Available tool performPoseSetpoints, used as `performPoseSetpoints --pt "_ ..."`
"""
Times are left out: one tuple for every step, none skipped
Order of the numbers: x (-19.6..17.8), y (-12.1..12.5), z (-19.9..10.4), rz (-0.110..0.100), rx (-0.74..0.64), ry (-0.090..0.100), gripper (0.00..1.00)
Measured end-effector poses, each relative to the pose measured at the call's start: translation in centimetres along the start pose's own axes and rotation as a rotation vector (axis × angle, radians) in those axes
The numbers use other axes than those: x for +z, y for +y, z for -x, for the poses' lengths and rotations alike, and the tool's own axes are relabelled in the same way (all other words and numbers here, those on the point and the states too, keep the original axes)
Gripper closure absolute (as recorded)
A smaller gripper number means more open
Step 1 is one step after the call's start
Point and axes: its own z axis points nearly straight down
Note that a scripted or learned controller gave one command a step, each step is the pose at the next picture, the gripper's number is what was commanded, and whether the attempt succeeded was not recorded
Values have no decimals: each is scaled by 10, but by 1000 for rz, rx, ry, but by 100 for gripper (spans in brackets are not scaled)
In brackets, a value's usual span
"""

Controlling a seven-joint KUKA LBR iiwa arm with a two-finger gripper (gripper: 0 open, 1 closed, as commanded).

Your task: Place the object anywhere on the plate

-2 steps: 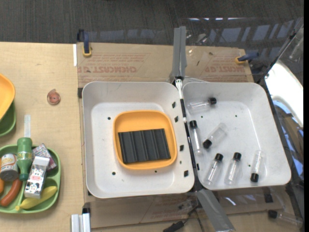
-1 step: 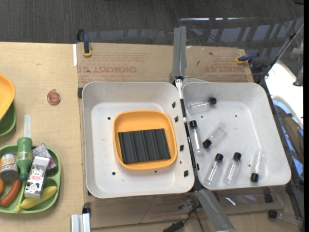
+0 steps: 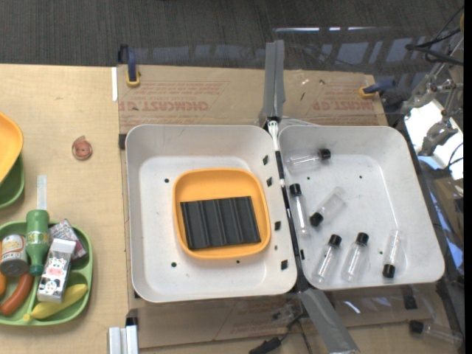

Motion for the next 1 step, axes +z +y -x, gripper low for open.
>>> performPoseSetpoints --pt "45 -2 29 0 -279 -2 0"
